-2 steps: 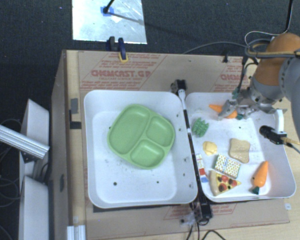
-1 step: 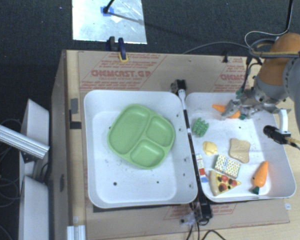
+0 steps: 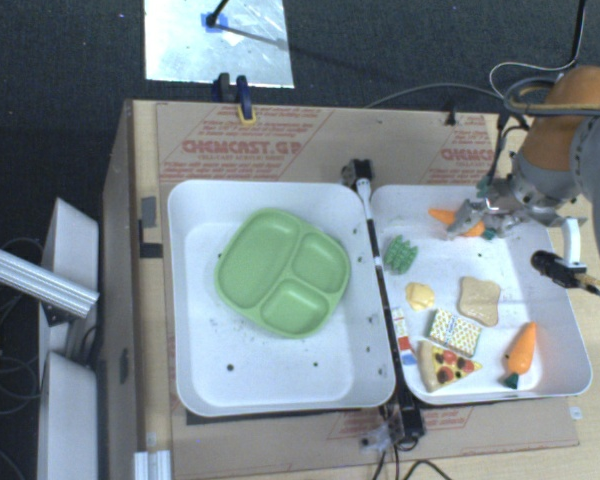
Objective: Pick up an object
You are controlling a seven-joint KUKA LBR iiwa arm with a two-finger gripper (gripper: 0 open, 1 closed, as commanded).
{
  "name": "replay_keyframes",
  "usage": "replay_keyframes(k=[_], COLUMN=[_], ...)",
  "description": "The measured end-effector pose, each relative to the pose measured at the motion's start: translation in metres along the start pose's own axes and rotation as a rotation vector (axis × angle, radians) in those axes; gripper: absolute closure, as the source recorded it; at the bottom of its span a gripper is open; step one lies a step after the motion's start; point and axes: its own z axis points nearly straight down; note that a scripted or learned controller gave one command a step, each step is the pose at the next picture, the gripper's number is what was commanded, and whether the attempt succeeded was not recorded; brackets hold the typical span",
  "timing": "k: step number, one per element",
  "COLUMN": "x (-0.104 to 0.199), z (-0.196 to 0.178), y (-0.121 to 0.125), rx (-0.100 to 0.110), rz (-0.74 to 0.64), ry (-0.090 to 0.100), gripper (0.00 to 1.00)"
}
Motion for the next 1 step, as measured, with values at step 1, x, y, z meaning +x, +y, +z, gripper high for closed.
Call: replay_keyframes(k=[1], x=[0.0181], z=[0.0005], y=[0.0], rx=[-0.002], rz=[-0.001], ry=[-0.005], gripper=[0.0])
